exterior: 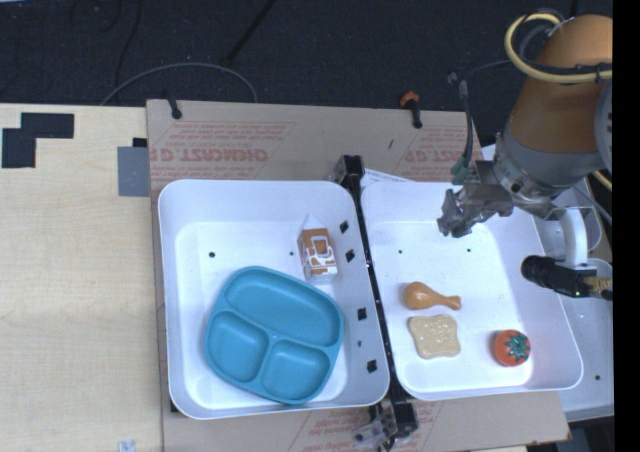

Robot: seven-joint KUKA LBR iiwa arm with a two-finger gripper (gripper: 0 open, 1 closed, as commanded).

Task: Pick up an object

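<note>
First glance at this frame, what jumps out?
The blue divided plate fills much of the left bin, with a small orange and white carton beside it. In the right bin lie a chicken leg, a slice of toast and a tomato, with the claw hovering above them.

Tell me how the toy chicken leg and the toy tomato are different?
The chicken leg is golden brown and long, with a thin bone end; the tomato is red, round, with a green top. The chicken leg lies near the middle of the right bin, just above the slice of toast; the tomato sits apart, toward the bin's right wall. Both are small toy foods lying in that bin, and the tool hangs above its far end, touching neither.
</note>
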